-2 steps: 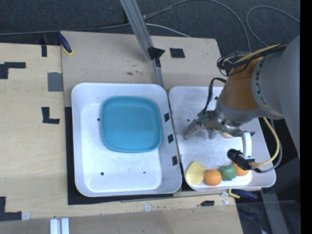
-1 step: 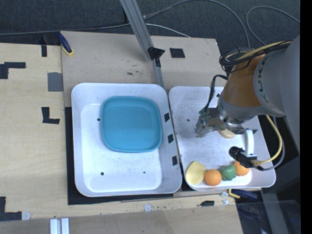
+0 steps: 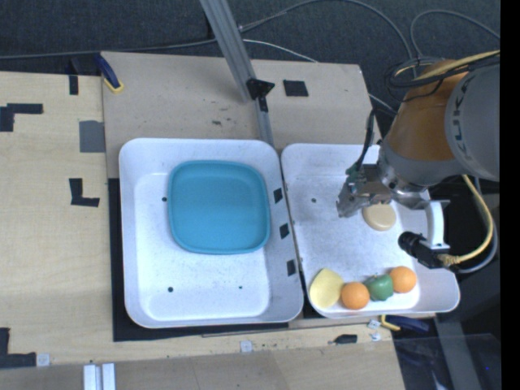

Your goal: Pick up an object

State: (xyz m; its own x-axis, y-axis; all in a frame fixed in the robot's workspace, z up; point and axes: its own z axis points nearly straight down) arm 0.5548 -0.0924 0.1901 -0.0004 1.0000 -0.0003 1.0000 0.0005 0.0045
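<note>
My gripper (image 3: 354,202) hangs low over the middle of the right bin (image 3: 325,234), under the grey and orange arm that comes in from the right. A pale cream round object (image 3: 380,216) lies just right of it, touching or nearly touching the fingers. Along the bin's near edge sit a yellow piece (image 3: 326,287), an orange ball (image 3: 354,296), a green item (image 3: 379,288) and a second orange ball (image 3: 403,279). Nothing shows between the fingers.
The left bin (image 3: 146,242) holds a blue square plate (image 3: 218,206). A grey metal pole (image 3: 236,47) slants down to the gap between the bins. Cables trail at the right behind the arm.
</note>
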